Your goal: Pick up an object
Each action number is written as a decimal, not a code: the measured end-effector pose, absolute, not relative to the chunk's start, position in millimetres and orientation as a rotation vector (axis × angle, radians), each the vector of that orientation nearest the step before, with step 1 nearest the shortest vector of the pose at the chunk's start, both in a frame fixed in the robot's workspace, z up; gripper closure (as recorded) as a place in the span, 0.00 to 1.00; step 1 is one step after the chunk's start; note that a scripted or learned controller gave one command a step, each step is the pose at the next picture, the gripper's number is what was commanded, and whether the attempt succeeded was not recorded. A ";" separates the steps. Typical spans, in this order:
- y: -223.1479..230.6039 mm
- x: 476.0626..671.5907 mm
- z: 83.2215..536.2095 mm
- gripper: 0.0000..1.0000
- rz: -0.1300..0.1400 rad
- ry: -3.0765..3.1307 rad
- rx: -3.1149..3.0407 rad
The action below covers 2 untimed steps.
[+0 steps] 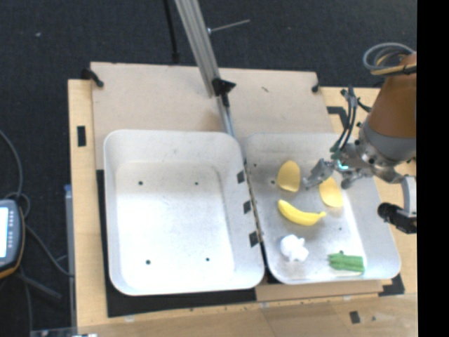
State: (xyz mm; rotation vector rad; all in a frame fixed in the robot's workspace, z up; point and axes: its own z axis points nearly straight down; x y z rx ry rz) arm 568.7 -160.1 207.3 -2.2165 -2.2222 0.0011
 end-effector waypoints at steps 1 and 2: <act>-160.2 569.7 209.6 0.00 -0.004 -2.224 -2.220; -159.9 567.8 167.5 0.00 0.006 -2.218 -2.224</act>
